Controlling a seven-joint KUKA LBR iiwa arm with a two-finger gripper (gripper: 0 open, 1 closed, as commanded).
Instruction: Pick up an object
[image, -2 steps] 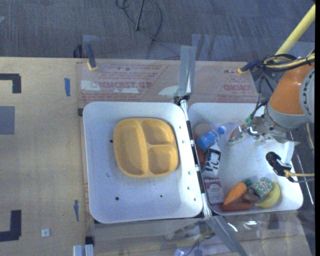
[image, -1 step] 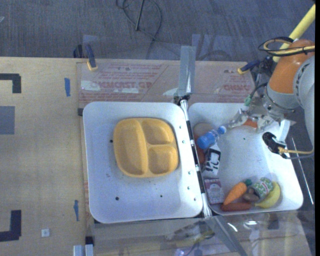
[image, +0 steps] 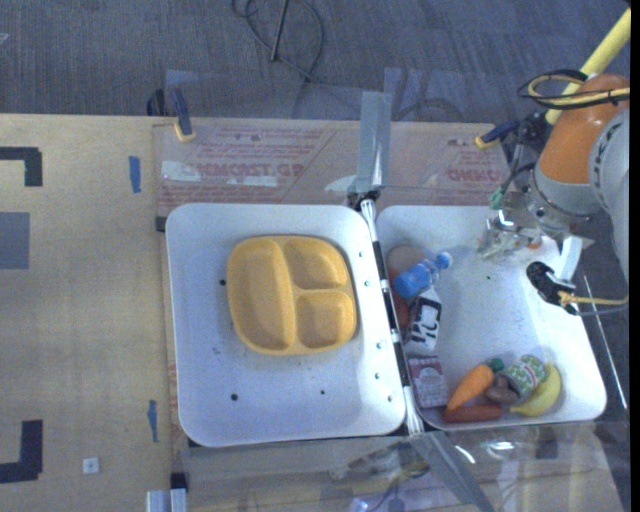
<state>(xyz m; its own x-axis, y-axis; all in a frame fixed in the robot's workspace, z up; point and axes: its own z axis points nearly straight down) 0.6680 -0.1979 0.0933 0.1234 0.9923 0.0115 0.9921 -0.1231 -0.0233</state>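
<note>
Nothing visibly in the pincer (image: 500, 243); whether it's released or clenched, cannot tell. It sits over the far right part of the right bin (image: 592, 372), above bare bin floor and touching no object.

Pickable items, all in the right bin, nearest the pincer first:
- bottle (image: 416, 278), blue cap: view-left of the pincer and slightly nearer the camera, lying tilted with the cap end toward the pincer, against the bin's left wall.
- carton (image: 428, 322), black and white: just past the bottle, further down-left of the pincer, touching the bottle's lower end.
- box (image: 428, 381), small, red and white: further still along the same wall, just beside the carton.
- carrot (image: 469, 386): well below the pincer in view, at the near edge, just beside the box.
- can (image: 524, 374), green label: almost straight below the pincer in view, well apart from it, beside the carrot's thick end.
- banana (image: 546, 394): touching the can on its far-right side, in the near right corner.

Left bin (image: 190, 300): well away view-left of the pincer, holds a yellow tray (image: 290, 295) with three compartments.

Arm (image: 582, 140) comes in from behind-right of the pincer. Both bins sit on cardboard (image: 250, 160) on the worktop (image: 80, 300).
</note>
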